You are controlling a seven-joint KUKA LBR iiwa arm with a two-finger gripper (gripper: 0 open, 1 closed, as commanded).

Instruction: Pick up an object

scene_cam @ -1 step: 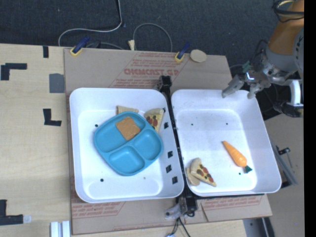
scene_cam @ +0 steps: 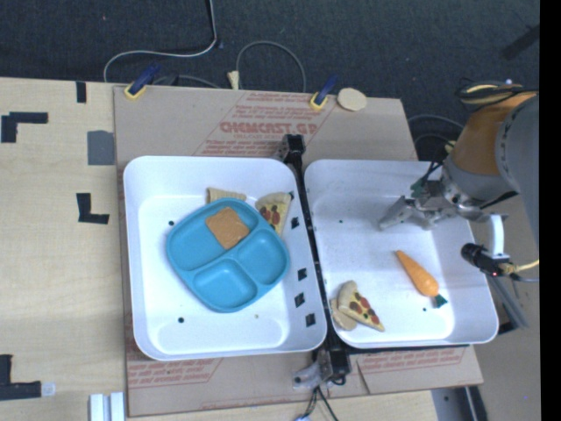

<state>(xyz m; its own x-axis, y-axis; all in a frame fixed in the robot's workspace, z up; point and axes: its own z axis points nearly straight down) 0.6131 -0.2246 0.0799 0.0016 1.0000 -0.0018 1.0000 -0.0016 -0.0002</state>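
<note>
my gripper (scene_cam: 396,216): over the right bin (scene_cam: 469,330), upper part, fingers spread, nothing between them | toy carrot (scene_cam: 418,276): on the bin floor, near, below and slightly right of my fingertips, apart | pizza slice (scene_cam: 358,307): lower left corner of that bin, farther off

Red print "CHEMCAST GP" on cardboard sheet (scene_cam: 254,125).
</note>
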